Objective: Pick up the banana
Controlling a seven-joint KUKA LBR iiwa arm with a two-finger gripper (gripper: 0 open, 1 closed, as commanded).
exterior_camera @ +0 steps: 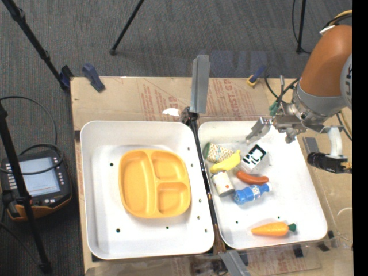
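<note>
So my claw (259, 130) is hanging up-right of the banana (225, 164), hard to tell from this slanted view if it's open or closed, while the banana sits wedged against the hot dog (252, 177) and other toys, so it's awkward.

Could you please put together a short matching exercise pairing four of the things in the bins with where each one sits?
Things:
1. banana
2. carrot
3. yellow divided plate
4. blue bottle

Places:
A. in the left bin
B. alone near the right bin's near edge
C. just below the red sausage
D. by the right bin's left wall, below the patterned wedge

Pairs: 1-D, 2-B, 3-A, 4-C
</note>
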